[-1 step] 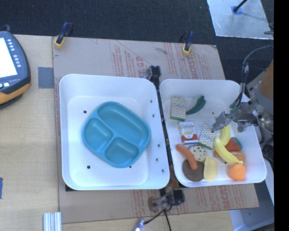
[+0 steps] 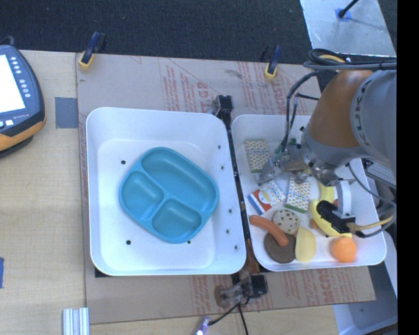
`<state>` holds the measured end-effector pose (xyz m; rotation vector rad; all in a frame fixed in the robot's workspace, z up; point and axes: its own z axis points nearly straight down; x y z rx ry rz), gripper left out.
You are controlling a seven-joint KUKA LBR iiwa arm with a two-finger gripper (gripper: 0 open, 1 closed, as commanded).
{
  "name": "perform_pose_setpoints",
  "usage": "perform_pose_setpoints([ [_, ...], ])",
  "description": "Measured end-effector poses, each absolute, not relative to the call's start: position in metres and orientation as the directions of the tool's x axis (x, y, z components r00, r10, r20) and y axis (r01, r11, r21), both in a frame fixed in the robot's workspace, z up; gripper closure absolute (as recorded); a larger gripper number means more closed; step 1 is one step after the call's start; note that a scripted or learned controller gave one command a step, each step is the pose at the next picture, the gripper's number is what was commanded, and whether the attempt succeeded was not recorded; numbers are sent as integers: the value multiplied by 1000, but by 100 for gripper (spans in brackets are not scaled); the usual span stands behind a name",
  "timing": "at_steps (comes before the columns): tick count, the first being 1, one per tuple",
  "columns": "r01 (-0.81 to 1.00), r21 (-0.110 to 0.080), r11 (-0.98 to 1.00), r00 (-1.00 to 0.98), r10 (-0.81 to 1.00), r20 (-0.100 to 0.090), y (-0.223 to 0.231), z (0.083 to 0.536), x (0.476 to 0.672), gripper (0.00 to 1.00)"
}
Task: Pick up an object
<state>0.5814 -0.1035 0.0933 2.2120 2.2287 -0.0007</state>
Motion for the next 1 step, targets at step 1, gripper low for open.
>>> perform_pose_setpoints([
  [1, 1000, -3, 5, -5, 1000, -1, -136, 161, 634, 0],
])
